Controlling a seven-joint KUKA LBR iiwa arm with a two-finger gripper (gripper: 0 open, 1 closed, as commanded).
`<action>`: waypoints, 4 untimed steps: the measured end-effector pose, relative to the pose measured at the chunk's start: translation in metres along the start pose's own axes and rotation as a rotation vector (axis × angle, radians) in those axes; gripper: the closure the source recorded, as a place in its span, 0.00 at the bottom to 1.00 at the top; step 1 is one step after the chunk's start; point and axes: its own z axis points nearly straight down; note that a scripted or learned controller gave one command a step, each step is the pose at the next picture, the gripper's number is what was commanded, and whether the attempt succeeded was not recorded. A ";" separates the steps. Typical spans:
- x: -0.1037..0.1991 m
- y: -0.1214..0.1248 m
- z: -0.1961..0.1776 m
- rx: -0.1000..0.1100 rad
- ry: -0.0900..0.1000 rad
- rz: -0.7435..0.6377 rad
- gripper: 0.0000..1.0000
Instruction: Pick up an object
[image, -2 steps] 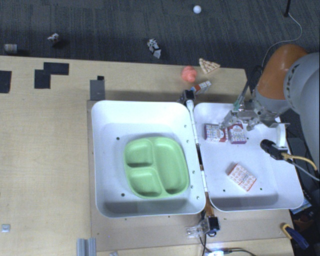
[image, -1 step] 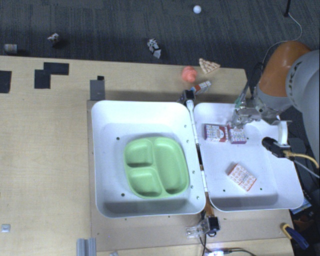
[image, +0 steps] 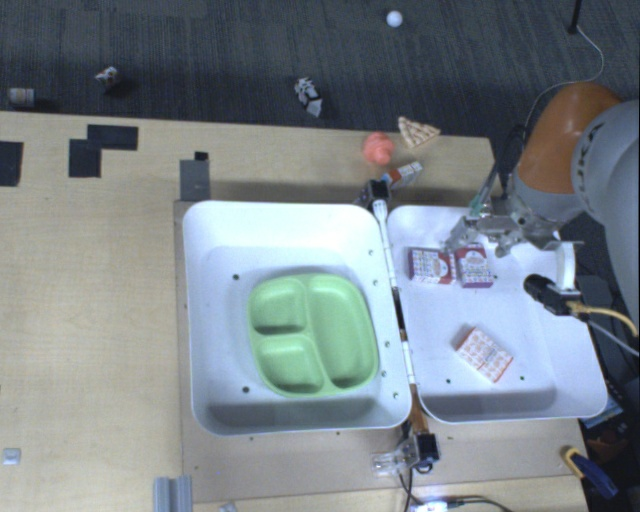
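I see the gripper (image: 478, 232) low in the right bin (image: 560, 385), just above a red-and-white packet (image: 474, 268) with a twin packet (image: 428, 265) left of it. I cannot tell its state. A third packet (image: 484, 353) lies well below; a green tray (image: 310, 333) fills the left bin (image: 205, 300).

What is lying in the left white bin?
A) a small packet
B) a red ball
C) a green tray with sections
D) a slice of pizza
C: the green tray with three sections lies in the middle of the left bin, while the small packets lie in the right bin.
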 end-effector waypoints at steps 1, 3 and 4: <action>0.001 0.002 -0.011 -0.005 0.000 -0.003 1.00; 0.015 -0.059 0.036 0.020 0.004 0.010 0.00; 0.015 -0.056 0.024 0.013 0.004 0.009 1.00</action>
